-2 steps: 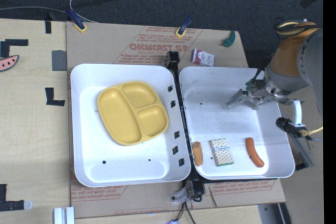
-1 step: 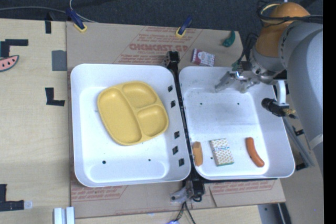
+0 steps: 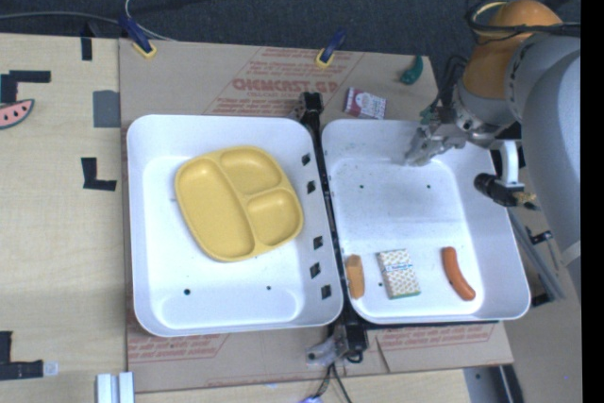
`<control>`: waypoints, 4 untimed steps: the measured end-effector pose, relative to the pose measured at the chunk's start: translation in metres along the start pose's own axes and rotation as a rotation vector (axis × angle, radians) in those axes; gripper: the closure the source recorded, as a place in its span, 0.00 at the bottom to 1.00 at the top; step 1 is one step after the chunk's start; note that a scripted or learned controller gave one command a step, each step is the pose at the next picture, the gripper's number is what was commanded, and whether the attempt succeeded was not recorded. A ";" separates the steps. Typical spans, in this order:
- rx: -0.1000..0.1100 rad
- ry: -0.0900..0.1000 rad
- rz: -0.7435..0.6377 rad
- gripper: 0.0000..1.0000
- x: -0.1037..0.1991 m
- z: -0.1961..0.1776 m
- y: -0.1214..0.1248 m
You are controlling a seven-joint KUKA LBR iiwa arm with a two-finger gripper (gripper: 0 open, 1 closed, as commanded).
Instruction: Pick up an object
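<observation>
- My gripper (image 3: 421,149) hangs over the far right corner of the right bin (image 3: 396,189), at about 1 o'clock from the bin's middle. Nothing lies under it.
- I cannot tell its state at this angle.
- The candidate objects all lie along the near wall of the same bin, roughly at 6 o'clock from my gripper and well apart from it.
- Nearest in line: a small flat packet (image 3: 399,274), rectangular, with a printed, papery face, long axis near 12-to-6.
- At 5 o'clock: a red-orange sausage shape (image 3: 459,273), smooth and rounded, long axis about 11-to-5.
- At 7 o'clock: a short orange roll (image 3: 354,276), touching or just beside the bin's left wall, long axis 12-to-6.
- The left bin (image 3: 156,203) holds a yellow divided tray (image 3: 239,201), smooth moulded plastic with three compartments.
- Judgement: the coming move is a travel toward 6 o'clock; the packet is low and flat, so the sausage shape likely grips more easily.
</observation>
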State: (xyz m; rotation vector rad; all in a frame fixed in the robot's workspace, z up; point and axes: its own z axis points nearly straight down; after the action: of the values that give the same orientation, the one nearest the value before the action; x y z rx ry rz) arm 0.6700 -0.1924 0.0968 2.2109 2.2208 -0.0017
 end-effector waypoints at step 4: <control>0.000 0.008 0.002 0.00 -0.029 0.009 -0.083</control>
State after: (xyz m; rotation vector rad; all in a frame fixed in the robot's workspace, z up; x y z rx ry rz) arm 0.5867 -0.2218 0.0874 2.2170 2.2230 0.0069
